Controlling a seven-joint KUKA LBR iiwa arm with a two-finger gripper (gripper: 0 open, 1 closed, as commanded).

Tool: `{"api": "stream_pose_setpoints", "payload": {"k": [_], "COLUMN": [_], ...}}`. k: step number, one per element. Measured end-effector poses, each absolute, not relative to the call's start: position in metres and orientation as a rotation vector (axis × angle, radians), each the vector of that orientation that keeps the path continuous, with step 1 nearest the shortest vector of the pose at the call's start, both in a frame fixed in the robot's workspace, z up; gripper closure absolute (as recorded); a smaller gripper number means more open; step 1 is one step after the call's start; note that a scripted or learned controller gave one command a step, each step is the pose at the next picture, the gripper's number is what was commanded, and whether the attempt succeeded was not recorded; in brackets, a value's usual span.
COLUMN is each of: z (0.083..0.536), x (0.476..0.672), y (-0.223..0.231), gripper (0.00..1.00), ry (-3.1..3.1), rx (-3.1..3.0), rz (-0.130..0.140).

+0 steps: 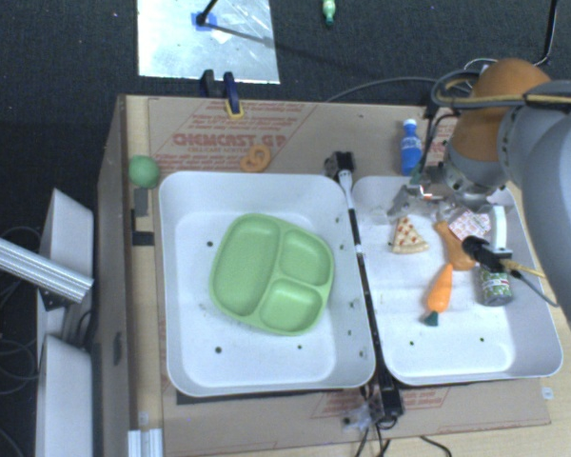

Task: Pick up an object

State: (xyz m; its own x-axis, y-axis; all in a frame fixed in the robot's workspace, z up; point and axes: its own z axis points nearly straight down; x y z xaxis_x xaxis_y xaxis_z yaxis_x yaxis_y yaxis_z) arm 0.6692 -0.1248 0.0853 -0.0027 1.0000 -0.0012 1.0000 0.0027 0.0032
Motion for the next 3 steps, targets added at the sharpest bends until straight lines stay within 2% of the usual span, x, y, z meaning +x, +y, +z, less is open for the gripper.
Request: {"api": "stream_pose_setpoints", "payload": {"k": [1, 3], "z": [0.085, 0.085], "x": [0.669, 0.669], "y": [-0.114, -0.127], "gripper": [0.0, 0.0], "ry": [2.226, 2.22], "rx": [2.214, 2.218], "rz": [0.001, 0.002]}}
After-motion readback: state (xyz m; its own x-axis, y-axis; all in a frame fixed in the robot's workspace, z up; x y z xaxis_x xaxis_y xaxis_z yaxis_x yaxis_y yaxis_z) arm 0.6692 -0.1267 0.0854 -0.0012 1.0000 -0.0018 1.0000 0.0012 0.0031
